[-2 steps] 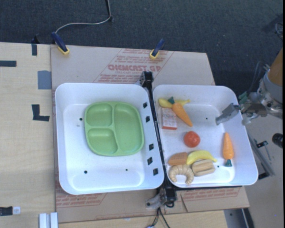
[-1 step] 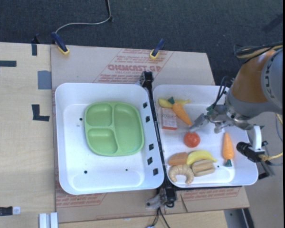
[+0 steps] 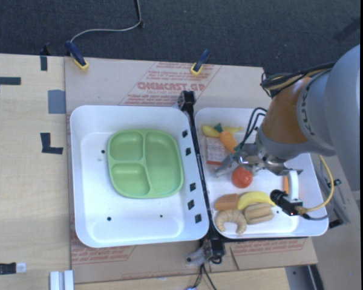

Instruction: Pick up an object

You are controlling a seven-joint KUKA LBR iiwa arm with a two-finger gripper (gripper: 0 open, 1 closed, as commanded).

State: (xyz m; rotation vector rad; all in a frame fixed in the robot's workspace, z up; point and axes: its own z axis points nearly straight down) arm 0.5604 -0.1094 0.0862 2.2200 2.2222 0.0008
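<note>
Plastic toy food fills the right-hand shallow white bin (image 3: 308,225), and the small round red tomato-like ball (image 3: 242,177) near its middle sits just below the grey two-finger gripper (image 3: 237,159) of the grey arm with the orange band (image 3: 284,116). The metal fingers (image 3: 225,164) appear to stand apart, reaching down and to the left toward the ball, with nothing visibly between them; whether a tip touches the ball is too fine to tell. Judged by its look, the ball is light, hard and smooth, so it would likely roll or squirt out unless taken across its widest part. The orange carrot-shaped piece (image 3: 228,139) lies just above, beside a yellow piece (image 3: 213,129); the yellow banana (image 3: 255,199), the tan croissant (image 3: 232,220) and the brown sausage-like roll (image 3: 258,214) crowd the lower side, close enough to catch a finger. The green divided plate (image 3: 146,164) rests in the left-hand white bin (image 3: 85,222), well apart.
</note>
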